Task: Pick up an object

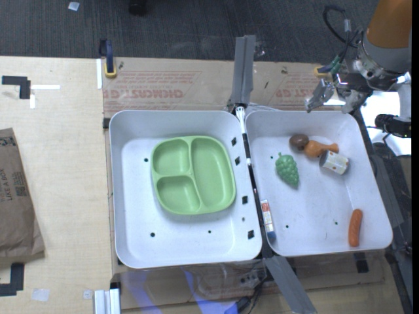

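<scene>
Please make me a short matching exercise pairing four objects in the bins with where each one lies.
Things:
1. green divided plate
2. orange sausage
3. green grape bunch
4. brown round object

Places:
A. right bin, near its front right corner
B. left bin, middle
C. right bin, towards the back, touching the carrot
D. right bin, left of the small can

Pairs: 1-B, 2-A, 3-D, 4-C

Arm [391,15] cut off by top and right edges; upper links out of frame. Gripper [325,95] small and dark against cardboard; finger spread too fine to read. Paper bag [18,195], far left of gripper, cut off by left edge. Small cylinder [334,163] below gripper: label too small to read. Brown round item [299,141] below-left of gripper touches orange piece [319,148]; kind of each unclear. Cables [222,290] under near bin rims partly hidden.
</scene>
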Robot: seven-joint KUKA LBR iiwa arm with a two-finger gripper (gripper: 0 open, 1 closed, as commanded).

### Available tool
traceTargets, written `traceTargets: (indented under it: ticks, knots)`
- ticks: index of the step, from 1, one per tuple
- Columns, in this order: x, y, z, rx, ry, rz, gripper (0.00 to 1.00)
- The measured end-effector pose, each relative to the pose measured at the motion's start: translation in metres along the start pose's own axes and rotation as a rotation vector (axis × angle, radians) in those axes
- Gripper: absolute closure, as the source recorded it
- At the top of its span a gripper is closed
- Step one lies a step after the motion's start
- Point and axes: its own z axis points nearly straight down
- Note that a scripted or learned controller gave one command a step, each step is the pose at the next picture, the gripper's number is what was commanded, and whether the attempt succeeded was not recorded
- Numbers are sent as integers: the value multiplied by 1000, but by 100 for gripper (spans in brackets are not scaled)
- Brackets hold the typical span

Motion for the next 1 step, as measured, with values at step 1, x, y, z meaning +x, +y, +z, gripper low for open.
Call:
traceTargets:
  ticks: [1]
  knots:
    - [30,-18,143,0,0,-35,0]
